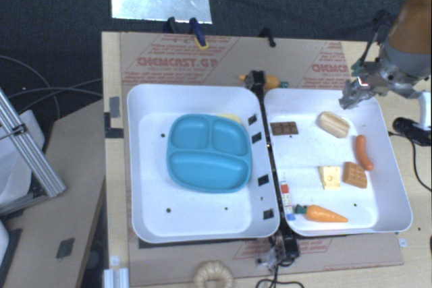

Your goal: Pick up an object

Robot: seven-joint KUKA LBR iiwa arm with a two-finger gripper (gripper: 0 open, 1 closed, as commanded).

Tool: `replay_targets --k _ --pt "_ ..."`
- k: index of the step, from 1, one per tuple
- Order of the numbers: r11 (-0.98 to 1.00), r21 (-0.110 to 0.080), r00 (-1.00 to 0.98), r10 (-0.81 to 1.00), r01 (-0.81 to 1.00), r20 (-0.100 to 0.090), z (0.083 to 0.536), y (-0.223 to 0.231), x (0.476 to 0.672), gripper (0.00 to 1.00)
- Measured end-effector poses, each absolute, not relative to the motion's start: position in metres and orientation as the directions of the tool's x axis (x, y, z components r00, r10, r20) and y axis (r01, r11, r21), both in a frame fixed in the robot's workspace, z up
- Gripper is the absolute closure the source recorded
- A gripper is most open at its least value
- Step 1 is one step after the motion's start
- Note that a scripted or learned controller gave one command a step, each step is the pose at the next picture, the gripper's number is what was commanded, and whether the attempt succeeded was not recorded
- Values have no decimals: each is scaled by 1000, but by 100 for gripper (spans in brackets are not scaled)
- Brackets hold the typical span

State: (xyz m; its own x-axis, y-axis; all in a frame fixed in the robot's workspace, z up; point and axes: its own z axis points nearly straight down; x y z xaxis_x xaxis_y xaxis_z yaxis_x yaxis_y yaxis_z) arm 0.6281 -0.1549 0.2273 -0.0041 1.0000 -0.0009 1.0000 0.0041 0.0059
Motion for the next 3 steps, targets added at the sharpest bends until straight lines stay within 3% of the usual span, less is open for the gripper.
replay_targets --k 2,3 --pt "9 1 -9 1000 1000 2 241 -65 590 100" --pt "9 -1 -9 1000 1000 2 235 -24 555 100"
